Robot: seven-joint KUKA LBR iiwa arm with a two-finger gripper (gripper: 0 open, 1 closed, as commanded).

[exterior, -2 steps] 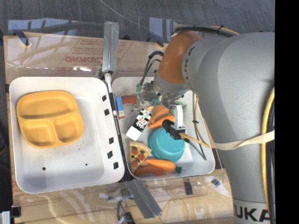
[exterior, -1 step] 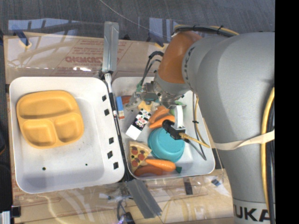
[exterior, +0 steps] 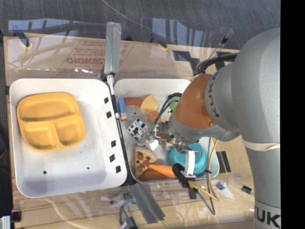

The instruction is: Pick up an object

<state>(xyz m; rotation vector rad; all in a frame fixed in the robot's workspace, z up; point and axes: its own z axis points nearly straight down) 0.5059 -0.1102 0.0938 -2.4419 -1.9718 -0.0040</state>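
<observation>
Looming largest for us is the grey arm [exterior: 252, 89], reaching into the right bin [exterior: 143, 86]. Its gripper [exterior: 159, 133] is by the black-and-white cube [exterior: 137, 127]; whether it grips, we cannot tell. We see the carrot [exterior: 158, 171] (long axis left-right) beside the pizza slice [exterior: 141, 160], near the teal bowl [exterior: 200, 162].

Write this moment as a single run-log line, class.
arm: over right white bin | gripper: low among toys, beside black-and-white cube | pizza slice toy: lying below | yellow divided tray: left bin

Smooth grey cylindrical arm [exterior: 257, 89] with black "KUKA" lettering, glossy orange band [exterior: 195, 106] beside it toward the wrist, black and green cables alongside.
</observation>
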